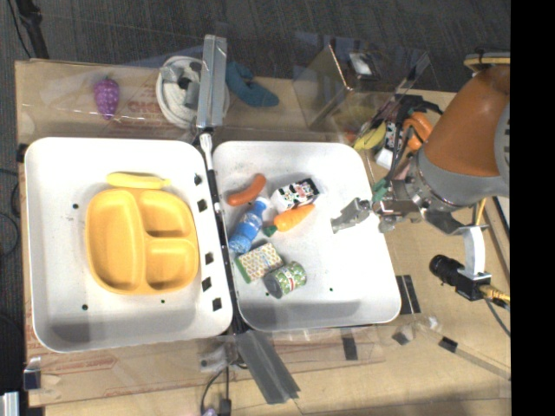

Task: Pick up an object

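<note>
Nearby, hand over right bin, grip state unclear; carrot beside it.

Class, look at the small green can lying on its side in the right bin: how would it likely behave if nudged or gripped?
The small green can lies on its side, so a nudge would probably roll it. Its round wall may slip between the fingers. It looks rigid and, being small, probably light.

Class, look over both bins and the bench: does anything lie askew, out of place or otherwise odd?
Nothing looks spilled or broken. The right bin holds a loose heap: sausage, carrot, bottle and can, all lying tilted on their sides. A purple toy sits outside the bins, on the bench behind the left one.
</note>
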Motion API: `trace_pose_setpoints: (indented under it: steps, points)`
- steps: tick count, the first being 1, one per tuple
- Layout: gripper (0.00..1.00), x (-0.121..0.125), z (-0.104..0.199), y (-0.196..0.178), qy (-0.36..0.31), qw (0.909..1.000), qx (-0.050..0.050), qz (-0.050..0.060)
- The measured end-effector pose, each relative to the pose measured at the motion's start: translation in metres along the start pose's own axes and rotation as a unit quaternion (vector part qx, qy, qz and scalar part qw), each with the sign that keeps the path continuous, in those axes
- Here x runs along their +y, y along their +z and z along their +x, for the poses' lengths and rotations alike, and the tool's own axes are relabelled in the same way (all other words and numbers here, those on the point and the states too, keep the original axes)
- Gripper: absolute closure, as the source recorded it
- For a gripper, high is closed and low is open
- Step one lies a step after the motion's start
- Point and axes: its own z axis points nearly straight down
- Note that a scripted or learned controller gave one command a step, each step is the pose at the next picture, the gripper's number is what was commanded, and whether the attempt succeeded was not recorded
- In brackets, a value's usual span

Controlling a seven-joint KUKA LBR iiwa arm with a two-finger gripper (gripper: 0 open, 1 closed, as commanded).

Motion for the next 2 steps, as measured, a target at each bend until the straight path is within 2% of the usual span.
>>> trace_pose_setpoints:
  steps: [1,2]
  points:
    - [0.00,0.050,0.008,0.117,-0.120,0.9928,0.000,0.000]
    - [0.00,0.140,0.028,0.170,-0.154,0.9879,0.001,0.012]
